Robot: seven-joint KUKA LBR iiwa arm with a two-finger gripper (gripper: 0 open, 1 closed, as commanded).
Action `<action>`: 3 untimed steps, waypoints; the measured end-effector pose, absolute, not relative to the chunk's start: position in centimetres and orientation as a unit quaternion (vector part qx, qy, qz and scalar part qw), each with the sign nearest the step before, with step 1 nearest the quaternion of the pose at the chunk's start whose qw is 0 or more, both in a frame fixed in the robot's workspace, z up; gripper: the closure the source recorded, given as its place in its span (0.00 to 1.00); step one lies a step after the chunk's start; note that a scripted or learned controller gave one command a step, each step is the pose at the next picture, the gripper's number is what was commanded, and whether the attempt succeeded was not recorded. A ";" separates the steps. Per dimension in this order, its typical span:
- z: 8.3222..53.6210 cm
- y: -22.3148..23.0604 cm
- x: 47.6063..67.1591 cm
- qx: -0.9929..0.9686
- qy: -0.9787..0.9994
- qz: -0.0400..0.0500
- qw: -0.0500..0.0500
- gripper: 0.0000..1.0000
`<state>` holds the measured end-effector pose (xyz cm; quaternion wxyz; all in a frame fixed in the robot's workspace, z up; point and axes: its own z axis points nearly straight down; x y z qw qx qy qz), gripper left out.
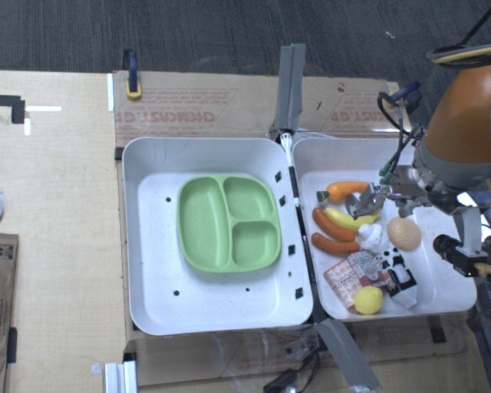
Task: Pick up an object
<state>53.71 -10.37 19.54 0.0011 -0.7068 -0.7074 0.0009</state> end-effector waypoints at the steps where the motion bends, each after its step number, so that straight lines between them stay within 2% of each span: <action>1: 9.2 -16.7 49.1 -0.787 -0.617 0.000 0.000 0.00; 2: 10.2 -16.7 49.2 -0.788 -0.616 -0.001 -0.001 1.00; 3: 23.1 -12.9 52.6 -0.745 -0.667 0.001 0.000 1.00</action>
